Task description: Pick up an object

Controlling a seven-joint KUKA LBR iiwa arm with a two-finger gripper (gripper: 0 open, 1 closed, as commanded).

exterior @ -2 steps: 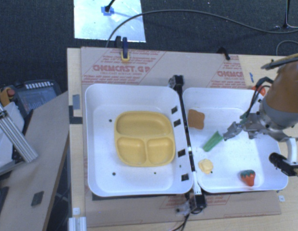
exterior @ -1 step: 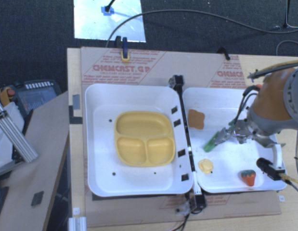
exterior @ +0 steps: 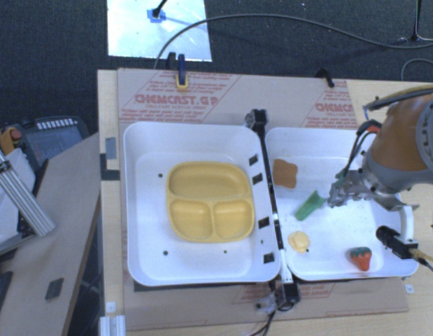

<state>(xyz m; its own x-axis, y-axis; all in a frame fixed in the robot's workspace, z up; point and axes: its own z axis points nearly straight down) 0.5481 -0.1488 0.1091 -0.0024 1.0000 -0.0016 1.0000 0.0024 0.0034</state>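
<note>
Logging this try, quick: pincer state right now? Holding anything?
Pincer: cannot be told whether open or closed. It sits low in the right bin, just right of the green piece; nothing visibly held.

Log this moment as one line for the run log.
claw low in right bin, beside green piece | nothing seen held | brown piece, yellow piece, strawberry loose | yellow tray in left bin

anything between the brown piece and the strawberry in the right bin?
Yes. In the camera view, the green piece lies roughly between the brown piece and the strawberry, with the gripper at its right end. The yellow piece sits off that line, lower left.
</note>
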